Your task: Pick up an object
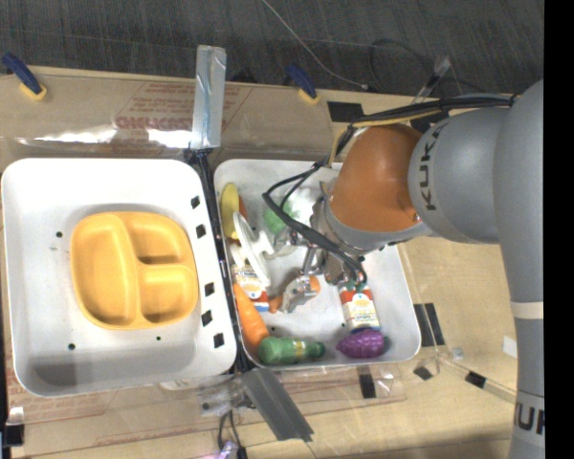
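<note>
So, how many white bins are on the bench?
2. The left bin holds a yellow divided tray. The right bin holds small items; the arm covers part of it.

Sitting on a brown bench point(459, 409): two white bins, side by side and touching. Lying flat under them, a sheet of brown cardboard point(105, 98). Resting on the left, the left bin point(38, 352). Resting on the right, the right bin point(402, 295). Clipping the far edge of the cardboard, two blue clamps point(24, 73). Sticking to the bench near the right bin, black tape bits point(429, 325).
</note>
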Controlling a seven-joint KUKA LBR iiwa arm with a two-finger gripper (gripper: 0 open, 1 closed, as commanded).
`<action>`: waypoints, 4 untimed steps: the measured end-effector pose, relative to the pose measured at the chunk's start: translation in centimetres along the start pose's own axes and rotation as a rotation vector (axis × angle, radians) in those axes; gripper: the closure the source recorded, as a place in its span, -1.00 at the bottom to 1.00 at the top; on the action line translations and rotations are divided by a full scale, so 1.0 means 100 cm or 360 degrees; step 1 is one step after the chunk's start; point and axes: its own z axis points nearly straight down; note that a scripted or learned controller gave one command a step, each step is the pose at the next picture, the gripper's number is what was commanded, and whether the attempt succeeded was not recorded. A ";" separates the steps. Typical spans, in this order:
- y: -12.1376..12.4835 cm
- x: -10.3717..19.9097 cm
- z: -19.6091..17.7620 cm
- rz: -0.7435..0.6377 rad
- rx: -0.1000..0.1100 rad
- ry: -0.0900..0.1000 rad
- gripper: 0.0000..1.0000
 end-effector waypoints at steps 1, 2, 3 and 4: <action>0.000 -0.003 -0.012 -0.0011 0.0004 -0.0009 1.00; -0.029 -0.046 -0.177 0.0009 -0.0002 -0.0016 1.00; -0.019 -0.109 -0.156 -0.0145 -0.0010 0.0006 1.00; -0.019 -0.110 -0.168 -0.0149 -0.0007 -0.0003 1.00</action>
